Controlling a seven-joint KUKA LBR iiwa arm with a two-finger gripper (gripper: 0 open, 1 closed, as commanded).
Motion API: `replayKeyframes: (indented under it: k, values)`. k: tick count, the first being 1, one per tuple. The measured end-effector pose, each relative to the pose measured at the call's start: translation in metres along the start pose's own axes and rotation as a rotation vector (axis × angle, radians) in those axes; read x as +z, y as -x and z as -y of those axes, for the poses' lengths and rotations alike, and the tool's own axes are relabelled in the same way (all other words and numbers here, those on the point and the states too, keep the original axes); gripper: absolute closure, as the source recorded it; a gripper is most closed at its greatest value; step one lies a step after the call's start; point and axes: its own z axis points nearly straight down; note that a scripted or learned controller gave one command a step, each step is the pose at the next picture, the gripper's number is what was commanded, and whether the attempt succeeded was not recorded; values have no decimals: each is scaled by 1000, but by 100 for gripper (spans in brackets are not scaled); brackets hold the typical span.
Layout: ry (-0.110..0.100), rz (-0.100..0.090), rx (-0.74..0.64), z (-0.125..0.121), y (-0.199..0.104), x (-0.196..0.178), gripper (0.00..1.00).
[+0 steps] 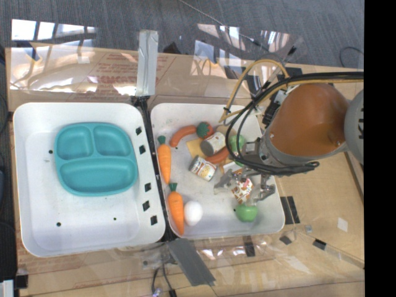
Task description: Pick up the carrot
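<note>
Gripper [246, 187] low in the right white bin [269, 218], over the red-and-white patterned item [242, 189]; can't tell its state, arm hides it.

Two orange plastic carrots with green tops along that bin's left wall: one [164, 161] mid-wall, one [176, 211] nearer, at the near-left corner with a white egg [193, 213] touching its right side. Both carrots well left of the gripper, untouched. Far part of the bin: orange-red sausage shape [183, 135] beside a dark green round piece [203, 129], a yellow wedge [195, 147], a grey-white can [214, 144]. Small labelled can [202, 167] on its side mid-bin, just left of the gripper. Green apple [247, 213] near the bin's near edge, just below the gripper. Left white bin [37, 221] holds a teal three-compartment plastic tray [96, 158]. Orange wrist band [307, 119] and black cables [247, 113] cover the right bin's right side.
</note>
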Motion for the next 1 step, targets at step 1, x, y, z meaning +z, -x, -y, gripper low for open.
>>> replayKeyframes:
  k: [1]
  values:
    - [-6,-2,-147,-57,63,66,0]
